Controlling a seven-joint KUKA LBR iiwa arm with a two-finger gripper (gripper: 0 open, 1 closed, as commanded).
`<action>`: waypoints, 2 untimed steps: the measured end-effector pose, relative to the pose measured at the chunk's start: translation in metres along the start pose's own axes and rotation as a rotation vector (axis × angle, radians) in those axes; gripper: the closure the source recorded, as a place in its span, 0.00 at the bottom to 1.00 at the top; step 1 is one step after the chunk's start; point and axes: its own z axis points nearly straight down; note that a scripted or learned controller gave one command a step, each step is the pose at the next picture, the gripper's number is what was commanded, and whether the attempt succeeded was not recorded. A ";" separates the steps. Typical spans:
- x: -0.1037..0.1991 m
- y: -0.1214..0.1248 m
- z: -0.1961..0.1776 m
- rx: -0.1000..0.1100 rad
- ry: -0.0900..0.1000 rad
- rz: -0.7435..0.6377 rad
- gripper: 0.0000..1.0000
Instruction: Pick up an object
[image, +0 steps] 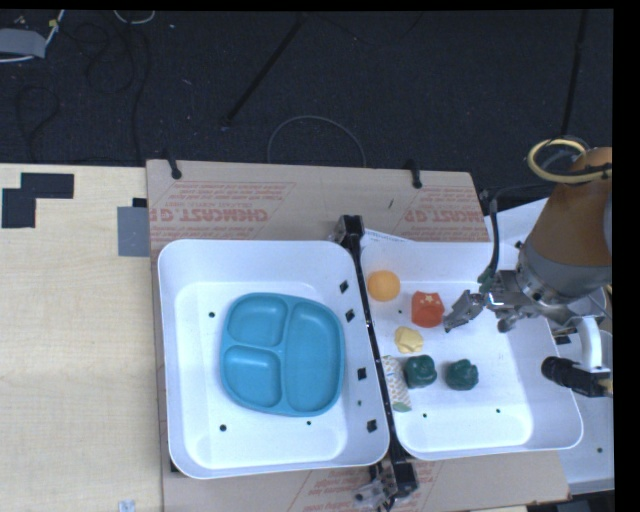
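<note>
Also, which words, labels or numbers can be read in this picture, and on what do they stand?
"CHEMCOZT": red print, upside down, on the cardboard sheet behind the left bin; letters partly uncertain.
A second red print on the cardboard, behind the right bin: too blurred to read.
Red print on the cardboard's front edge: too blurred to read.

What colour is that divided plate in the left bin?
The divided plate is light blue, plain with no pattern, seen clearly in the camera view.

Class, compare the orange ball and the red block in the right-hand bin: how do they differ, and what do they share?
The orange ball is round and orange; the red block is blocky and red. The orange ball lies nearer the divider between the bins; the red block lies nearer the gripper. Both are small and rest on the right bin floor, unheld.
</note>
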 end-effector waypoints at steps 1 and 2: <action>0.009 0.003 0.060 0.001 0.001 0.001 0.00; 0.010 0.003 0.089 -0.004 -0.001 0.002 0.00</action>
